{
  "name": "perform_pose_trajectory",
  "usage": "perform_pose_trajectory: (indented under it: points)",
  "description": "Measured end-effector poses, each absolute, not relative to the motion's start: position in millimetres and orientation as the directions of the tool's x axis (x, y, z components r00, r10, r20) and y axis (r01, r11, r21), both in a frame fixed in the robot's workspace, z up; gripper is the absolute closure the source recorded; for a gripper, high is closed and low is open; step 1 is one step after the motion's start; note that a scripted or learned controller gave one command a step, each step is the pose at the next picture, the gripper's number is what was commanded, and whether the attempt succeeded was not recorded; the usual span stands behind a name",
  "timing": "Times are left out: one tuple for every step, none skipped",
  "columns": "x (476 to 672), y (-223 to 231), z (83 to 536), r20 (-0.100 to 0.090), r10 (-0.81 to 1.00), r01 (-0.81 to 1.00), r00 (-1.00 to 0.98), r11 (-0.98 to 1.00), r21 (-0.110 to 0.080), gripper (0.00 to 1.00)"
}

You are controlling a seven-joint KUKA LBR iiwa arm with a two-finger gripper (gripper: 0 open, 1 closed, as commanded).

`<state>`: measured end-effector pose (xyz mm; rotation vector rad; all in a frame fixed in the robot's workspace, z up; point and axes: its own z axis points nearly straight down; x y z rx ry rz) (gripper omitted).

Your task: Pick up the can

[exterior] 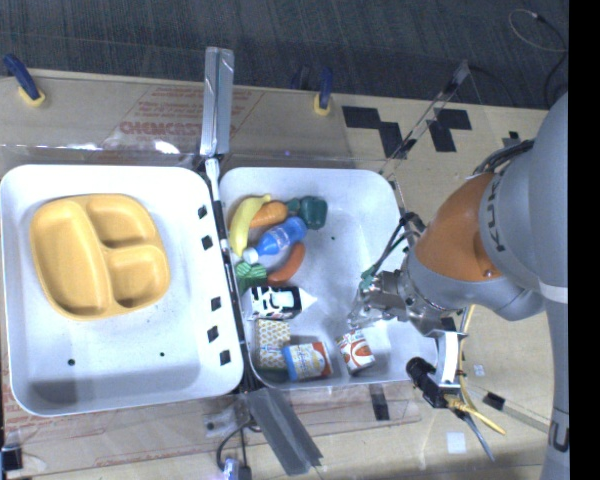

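Can (pixel 307 359) lying on its side at the right bin's (pixel 380 193) near edge, beside a small red-and-white carton (pixel 356 351); gripper (pixel 365 313) just above the carton, its grasp state indiscernible.

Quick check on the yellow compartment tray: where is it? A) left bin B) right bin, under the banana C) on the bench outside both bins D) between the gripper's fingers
A. The yellow compartment tray lies flat in the left bin, apart from the banana and the other items, which are in the right bin where the gripper is.
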<state>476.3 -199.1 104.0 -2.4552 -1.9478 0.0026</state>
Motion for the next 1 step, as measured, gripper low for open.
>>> perform_pose_trajectory:
  points:
    - [476.4,-199.1,104.1,0.003,0.974,0.974,0.227,-0.227,-0.007,0.00]
